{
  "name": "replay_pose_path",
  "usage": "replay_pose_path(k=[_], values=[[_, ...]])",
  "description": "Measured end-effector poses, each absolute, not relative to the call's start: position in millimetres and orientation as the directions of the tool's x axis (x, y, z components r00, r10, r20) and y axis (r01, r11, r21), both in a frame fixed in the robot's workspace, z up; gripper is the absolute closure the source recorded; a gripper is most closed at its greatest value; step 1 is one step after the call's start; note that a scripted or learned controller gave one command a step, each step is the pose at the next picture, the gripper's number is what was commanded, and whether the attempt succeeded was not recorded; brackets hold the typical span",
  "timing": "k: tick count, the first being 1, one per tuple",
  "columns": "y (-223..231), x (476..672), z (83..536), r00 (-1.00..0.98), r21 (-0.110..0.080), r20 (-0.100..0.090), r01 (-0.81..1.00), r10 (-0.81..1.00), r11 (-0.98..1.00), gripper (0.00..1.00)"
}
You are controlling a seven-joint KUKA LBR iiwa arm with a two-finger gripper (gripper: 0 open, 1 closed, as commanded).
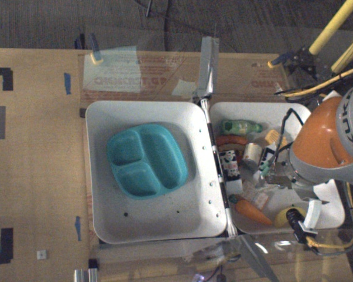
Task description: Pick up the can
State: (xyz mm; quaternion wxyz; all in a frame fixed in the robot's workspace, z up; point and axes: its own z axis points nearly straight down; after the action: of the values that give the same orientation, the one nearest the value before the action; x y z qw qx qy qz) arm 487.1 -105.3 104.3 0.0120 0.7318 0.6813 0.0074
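The can, a small silvery cylinder lying on its side, rests in the right bin near its middle left. My gripper hangs low over that bin, just right of the can and slightly nearer the front, at the end of the grey and orange arm. The wrist body covers the fingertips, and I cannot make out whether anything sits between them.
Around the can lie a green bottle, a red sausage, a cow-patterned carton, a yellow block, a carrot and a lemon. The left bin holds a teal divided plate.
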Motion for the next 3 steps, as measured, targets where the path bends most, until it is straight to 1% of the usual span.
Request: replay_pose_path(k=[1,2,3], values=[[-127,493.7,92,0.193,0.025,0.000,0.981,0.981,-0.193,1.00],[-127,492.2,91,0.193,0.019,0.000,0.981,0.981,-0.193,0.00],[-158,483.8,91,0.372,0.015,0.001,0.928,0.928,-0.372,0.00]])
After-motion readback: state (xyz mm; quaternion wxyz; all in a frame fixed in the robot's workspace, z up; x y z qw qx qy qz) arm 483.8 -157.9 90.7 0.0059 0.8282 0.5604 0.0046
